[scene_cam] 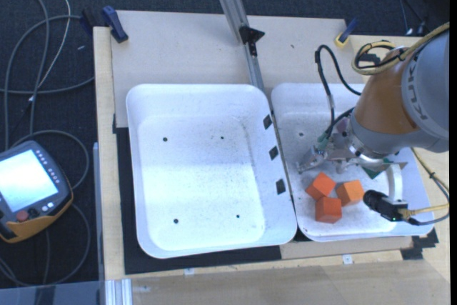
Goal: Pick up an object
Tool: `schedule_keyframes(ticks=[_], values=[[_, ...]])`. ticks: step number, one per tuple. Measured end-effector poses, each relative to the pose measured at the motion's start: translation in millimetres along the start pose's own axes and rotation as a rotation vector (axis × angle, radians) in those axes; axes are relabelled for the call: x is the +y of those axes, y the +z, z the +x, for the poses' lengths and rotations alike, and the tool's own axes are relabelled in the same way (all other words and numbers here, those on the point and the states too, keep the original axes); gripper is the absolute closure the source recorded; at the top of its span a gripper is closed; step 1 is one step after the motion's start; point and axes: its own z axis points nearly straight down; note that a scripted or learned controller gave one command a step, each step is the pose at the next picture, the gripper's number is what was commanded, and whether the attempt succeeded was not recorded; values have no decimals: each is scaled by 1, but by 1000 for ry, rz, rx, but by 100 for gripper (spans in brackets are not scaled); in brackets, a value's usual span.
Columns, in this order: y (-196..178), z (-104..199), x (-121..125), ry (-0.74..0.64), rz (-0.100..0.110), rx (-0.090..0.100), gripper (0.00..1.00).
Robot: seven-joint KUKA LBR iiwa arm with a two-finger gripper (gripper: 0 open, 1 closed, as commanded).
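The gripper (330, 156) hangs low in the right bin (300, 118); whether it is spread or closed cannot be told, as the wrist seems to cover it. Just below it lie three orange blocks (333, 196), clustered and touching. The left bin (143, 100) sits well apart.

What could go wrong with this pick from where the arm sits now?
Two risks. The three small orange blocks lie bunched together in the right white bin, so closing may catch two or nudge one aside. The gripper sits above and to the left of them, not over any single block, so a straight descent could miss. The black cable draped over the bin may snag.
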Motion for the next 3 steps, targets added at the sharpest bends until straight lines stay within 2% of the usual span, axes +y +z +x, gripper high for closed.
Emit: schedule_keyframes(ticks=[1, 2, 3], values=[[11, 8, -47, 0, 7, 1, 0], [2, 12, -49, 0, 2, 1, 0], [-94, 46, -37, -5, -9, -1, 0]])
